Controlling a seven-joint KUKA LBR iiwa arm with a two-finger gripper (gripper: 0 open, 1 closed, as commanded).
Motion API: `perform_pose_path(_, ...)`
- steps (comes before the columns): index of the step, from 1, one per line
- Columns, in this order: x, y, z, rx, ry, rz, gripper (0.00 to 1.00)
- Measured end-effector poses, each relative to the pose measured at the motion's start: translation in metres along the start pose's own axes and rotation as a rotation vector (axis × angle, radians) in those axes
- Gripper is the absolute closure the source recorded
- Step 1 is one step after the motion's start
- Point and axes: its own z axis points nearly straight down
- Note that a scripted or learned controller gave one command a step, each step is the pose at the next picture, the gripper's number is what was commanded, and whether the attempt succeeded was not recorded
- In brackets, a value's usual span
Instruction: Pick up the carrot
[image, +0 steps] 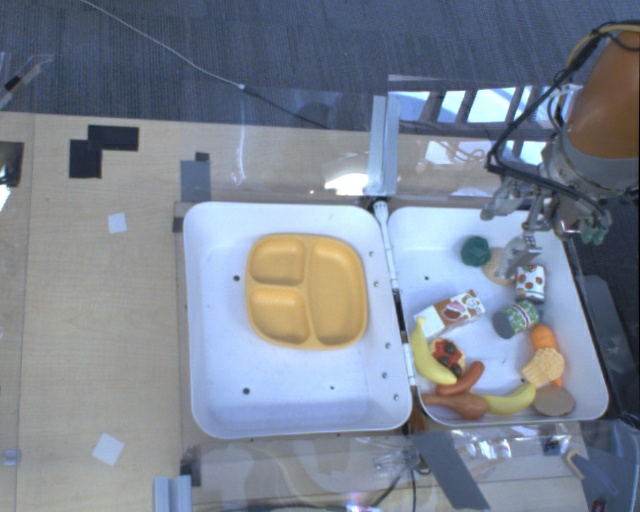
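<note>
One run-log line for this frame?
gripper: above right bin back, nothing visibly held | carrot: in bin, untouched | yellow plate: left bin

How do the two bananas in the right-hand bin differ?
The banana by the divider lies nearly lengthwise along the bin's left wall, while the banana near the front lies crosswise, tilted. The first shows most of its length; the second is partly covered by a cracker-like piece. The first touches a red sausage. Both are yellow, curved, and in the right bin.
</note>
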Motion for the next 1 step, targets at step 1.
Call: perform_pose_path(1,0.0183,-0.0561,0.0739,-0.001,0.006,-0.089,0.0)
